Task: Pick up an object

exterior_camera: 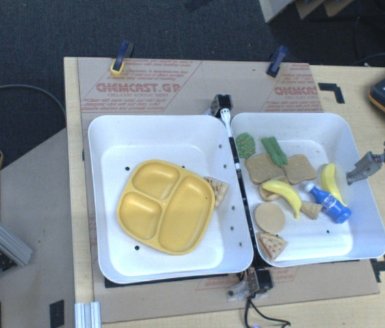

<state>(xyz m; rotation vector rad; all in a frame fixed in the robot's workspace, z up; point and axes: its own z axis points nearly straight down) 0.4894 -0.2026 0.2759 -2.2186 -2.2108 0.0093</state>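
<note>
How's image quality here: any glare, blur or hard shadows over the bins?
Camera view: lighting is even and diffuse. The left white bin and right white bin read bright with little surface detail. The yellow divided plastic plate shows soft sheen, no hard glare. The gripper at the right edge looks soft and blurred. The small toy foods are low in detail, and their shadows are faint.

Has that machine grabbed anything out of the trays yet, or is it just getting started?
Nothing looks picked up yet. The toy food, including two bananas and a blue bottle, lies in the right bin. The gripper sits at that bin's right edge with nothing visible between its fingers. Reaching in, grasping and lifting all remain.
</note>
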